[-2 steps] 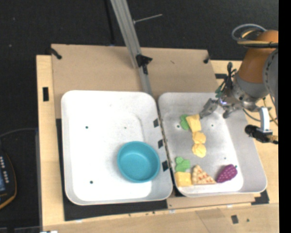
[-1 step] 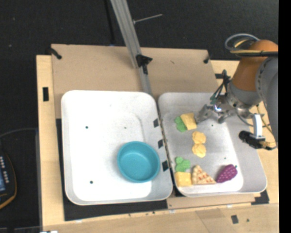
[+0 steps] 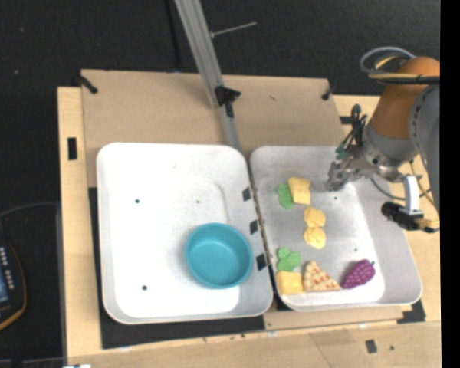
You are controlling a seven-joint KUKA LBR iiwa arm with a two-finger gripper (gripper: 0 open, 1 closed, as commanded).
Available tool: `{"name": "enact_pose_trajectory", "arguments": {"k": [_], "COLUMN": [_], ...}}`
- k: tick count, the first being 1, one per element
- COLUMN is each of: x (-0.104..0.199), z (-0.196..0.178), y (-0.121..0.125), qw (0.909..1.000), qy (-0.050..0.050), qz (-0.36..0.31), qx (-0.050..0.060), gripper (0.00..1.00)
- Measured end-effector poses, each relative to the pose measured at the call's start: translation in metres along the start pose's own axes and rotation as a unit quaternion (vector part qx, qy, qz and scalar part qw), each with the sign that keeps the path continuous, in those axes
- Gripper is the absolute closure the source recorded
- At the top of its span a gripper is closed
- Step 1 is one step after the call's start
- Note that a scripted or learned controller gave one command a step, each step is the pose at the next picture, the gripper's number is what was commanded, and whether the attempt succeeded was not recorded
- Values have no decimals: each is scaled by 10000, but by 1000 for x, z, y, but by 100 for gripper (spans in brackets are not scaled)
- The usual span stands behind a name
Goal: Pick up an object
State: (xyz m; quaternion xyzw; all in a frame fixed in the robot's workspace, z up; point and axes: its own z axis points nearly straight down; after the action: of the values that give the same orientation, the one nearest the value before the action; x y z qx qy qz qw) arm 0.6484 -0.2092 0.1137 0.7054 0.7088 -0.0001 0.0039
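Two white bins (image 3: pixel 123 205) on bench, gripper (image 3: pixel 339 176) low in right bin, opening unclear, nothing visibly held

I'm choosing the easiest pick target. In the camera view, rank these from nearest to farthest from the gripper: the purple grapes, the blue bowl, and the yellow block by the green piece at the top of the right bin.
1. yellow block, upper right bin, just left of the gripper.
2. purple grapes, right bin's lower right corner.
3. blue bowl, in the left bin.
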Motion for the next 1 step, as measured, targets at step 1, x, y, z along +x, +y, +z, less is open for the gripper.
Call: {"name": "enact_pose_trajectory", "arguments": {"k": [1], "x": [-1], "z": [-44], "y": [2], "qw": [10000], "qy": [19], "qz": [7], "qx": [-3], "gripper": [100]}}
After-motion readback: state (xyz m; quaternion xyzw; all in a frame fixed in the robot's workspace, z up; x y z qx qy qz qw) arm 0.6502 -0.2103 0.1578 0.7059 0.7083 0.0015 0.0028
